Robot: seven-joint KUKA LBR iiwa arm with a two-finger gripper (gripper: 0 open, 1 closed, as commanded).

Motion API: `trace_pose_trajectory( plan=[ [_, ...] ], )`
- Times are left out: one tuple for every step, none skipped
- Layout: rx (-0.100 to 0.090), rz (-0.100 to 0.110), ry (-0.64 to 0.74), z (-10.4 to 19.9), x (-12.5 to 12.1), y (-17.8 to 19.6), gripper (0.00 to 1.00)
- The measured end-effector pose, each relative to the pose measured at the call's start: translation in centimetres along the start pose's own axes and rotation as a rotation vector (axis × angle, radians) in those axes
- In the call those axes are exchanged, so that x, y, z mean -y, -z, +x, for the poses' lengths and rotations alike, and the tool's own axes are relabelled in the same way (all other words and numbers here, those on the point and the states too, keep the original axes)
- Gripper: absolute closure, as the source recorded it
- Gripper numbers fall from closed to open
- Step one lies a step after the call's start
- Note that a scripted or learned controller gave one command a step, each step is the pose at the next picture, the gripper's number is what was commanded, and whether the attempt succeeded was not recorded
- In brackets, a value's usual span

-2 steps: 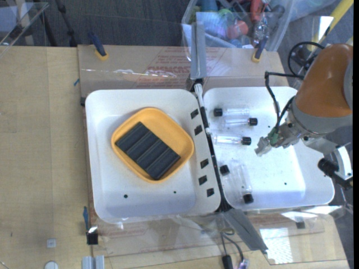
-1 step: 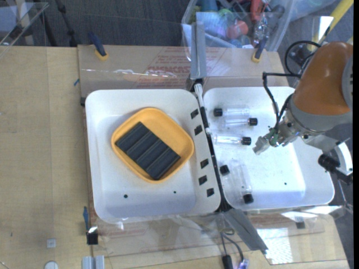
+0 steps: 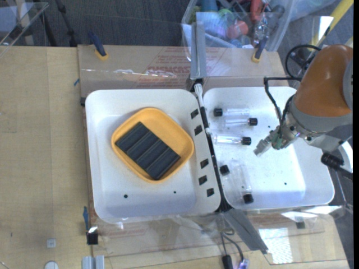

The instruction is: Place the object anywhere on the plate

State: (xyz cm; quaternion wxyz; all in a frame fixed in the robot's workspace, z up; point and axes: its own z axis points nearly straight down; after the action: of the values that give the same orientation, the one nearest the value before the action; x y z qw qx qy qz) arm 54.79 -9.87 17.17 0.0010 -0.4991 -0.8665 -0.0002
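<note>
A yellow square plate [image 3: 178, 132] lies in the left bin, turned like a diamond, with a dark ribbed pad [image 3: 148, 148] on it. Three clear vials with black caps lie in the right bin: one at the back [image 3: 234, 114], one in the middle [image 3: 229, 140], one near the front [image 3: 238, 179]. My gripper [image 3: 267, 145] hangs low over the right bin, just right of the middle vial's black cap and apart from it. No vial is visibly held in it.
The left bin [image 3: 101, 167] and the right bin [image 3: 314, 189] meet at a raised divider [image 3: 204, 150] with black tabs. A clear box of mixed items [image 3: 241, 10] stands behind the bins. The arm's orange band [image 3: 325, 83] looms over the right bin's far right.
</note>
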Motion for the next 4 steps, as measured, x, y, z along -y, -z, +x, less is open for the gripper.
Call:
trace_pose_trajectory(
  plan=[
    [0.000, 0.000, 0.081, 1.8, 0.8, 1.3, 1.00],
    [0.004, -0.003, 0.148, -1.1, 0.8, -0.5, 1.00],
    [0.005, -0.003, 0.201, -1.4, 1.0, 0.7, 1.00],
    [0.000, -0.001, 0.335, 0.5, 1.4, 0.5, 1.00]
  ],
)
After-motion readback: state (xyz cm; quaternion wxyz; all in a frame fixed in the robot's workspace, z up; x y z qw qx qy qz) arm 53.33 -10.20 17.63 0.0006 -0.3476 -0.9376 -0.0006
